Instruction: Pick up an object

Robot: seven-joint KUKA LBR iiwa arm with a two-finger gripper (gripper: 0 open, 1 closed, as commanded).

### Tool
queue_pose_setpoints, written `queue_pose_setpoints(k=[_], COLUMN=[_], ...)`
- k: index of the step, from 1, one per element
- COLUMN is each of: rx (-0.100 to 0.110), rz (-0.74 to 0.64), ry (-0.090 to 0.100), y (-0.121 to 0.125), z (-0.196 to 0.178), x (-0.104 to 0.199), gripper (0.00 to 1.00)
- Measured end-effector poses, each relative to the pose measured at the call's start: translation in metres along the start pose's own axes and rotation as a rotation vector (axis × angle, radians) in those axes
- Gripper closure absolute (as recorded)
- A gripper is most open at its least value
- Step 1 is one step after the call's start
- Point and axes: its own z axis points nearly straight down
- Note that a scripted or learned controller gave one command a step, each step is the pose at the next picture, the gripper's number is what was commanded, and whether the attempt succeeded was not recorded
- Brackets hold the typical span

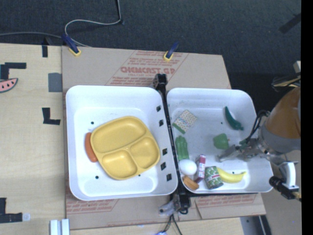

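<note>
The right bin [244, 99] holds several small items. Among them are a checkered packet [185, 120], a dark green chili [233, 118], a light green pepper [221, 141], a green cucumber [182, 148], a white egg [188, 168], a red can [200, 162], a green packet [212, 176], a banana [231, 176] and an orange piece [190, 182]. My gripper [226, 154] reaches in from the right and hangs low over the bin floor. It sits just below the light green pepper and above the banana. I see nothing held in it.
The left bin [78, 99] holds a yellow divided plate [125, 146] with an orange-red item [90, 148] poking out under its left edge. A black divider [165, 126] runs between the bins. The arm's grey body [283, 131] overhangs the right bin's right wall.
</note>
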Motion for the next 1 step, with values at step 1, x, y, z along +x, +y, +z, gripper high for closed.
queue_pose_setpoints(k=[1], rx=[0.000], rz=[0.000], ry=[0.000], y=[0.0000], z=[0.0000], x=[0.0000], gripper=[0.00])
